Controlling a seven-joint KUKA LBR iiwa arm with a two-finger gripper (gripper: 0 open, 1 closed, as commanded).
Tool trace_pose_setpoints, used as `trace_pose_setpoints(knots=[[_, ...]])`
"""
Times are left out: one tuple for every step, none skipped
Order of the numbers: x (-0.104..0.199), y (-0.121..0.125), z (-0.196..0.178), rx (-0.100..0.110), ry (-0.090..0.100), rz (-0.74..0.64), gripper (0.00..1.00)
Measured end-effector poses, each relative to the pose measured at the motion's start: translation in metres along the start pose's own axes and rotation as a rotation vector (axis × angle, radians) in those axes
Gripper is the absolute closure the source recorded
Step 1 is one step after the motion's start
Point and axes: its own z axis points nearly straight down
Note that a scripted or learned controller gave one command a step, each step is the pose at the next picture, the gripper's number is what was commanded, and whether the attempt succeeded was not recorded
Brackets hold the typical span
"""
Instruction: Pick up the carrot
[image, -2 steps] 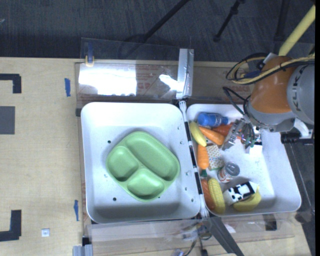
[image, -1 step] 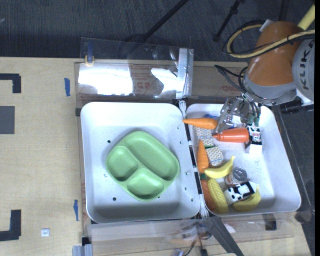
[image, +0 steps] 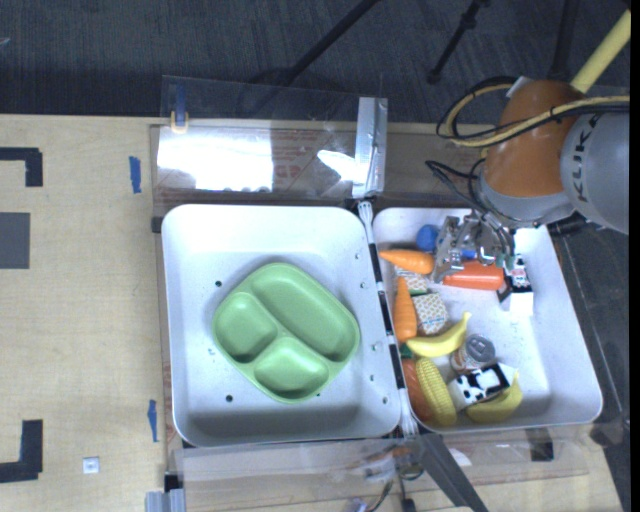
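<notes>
An orange carrot (image: 407, 260) lies in the right bin (image: 560, 340) near its back left corner, tip pointing left. My gripper (image: 462, 252) hangs just to the right of it, low over the back of the bin and close to the carrot's thick end. A red-orange piece (image: 474, 281) lies directly below the gripper. Whether the gripper touches either of them is not clear from this angle.
A second orange piece (image: 404, 312) stands along the right bin's left wall. In front of it are a banana (image: 437, 343), corn (image: 432, 385), a black-and-white toy (image: 487, 382) and a blue item (image: 427, 237). The left bin (image: 190, 250) holds a green divided plate (image: 285, 330).
</notes>
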Motion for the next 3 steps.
trace_pose_setpoints(knots=[[-0.005, -0.032, -0.002, -0.01, 0.007, 0.036, 0.0], [-0.012, -0.104, -0.083, -0.008, 0.001, 0.141, 0.0], [-0.014, -0.087, -0.062, -0.009, 0.004, 0.095, 0.0]])
